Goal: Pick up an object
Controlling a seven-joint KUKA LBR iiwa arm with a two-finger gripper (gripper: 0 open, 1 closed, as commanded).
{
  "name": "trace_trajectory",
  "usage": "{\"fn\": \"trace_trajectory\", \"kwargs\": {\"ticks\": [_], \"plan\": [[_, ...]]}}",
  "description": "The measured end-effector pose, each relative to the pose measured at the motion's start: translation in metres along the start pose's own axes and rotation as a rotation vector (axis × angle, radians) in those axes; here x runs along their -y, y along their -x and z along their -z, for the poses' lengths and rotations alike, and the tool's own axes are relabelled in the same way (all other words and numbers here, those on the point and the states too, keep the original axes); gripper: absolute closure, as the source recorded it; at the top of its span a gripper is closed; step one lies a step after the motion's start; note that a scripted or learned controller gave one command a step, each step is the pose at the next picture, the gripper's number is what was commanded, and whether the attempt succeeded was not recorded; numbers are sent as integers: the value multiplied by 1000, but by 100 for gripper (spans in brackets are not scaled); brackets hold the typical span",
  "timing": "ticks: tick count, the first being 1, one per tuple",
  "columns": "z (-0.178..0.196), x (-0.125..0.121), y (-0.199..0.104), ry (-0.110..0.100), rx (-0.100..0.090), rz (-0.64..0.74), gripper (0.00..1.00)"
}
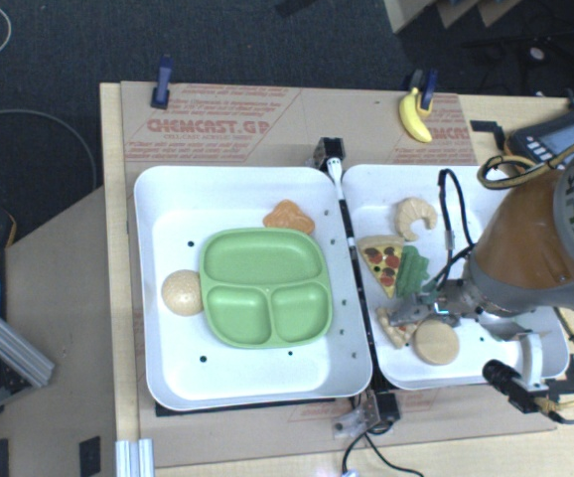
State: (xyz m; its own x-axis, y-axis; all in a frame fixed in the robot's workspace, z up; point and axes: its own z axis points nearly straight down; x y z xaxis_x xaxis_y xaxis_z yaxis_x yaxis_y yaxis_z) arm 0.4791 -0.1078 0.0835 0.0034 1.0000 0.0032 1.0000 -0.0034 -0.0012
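Right white bin (pixel 525 371) lies partly under the arm; claw (pixel 406 314) fingers too blurred to tell, pizza slice (pixel 381 261) nearby

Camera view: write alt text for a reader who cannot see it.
A grey arm's gripper sits low in the right bin among a pizza slice, croissant and round bun. The left bin holds a green divided plate.

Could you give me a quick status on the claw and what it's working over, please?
Claw low in right bin, nothing seen gripped. Pizza slice, green piece, round bun crowd it. Green tray sits in left bin.
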Motion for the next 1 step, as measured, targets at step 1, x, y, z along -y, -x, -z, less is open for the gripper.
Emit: {"fn": "trace_trajectory", "kwargs": {"ticks": [1], "plan": [[107, -20, -63, 13, 2, 12, 0]]}}
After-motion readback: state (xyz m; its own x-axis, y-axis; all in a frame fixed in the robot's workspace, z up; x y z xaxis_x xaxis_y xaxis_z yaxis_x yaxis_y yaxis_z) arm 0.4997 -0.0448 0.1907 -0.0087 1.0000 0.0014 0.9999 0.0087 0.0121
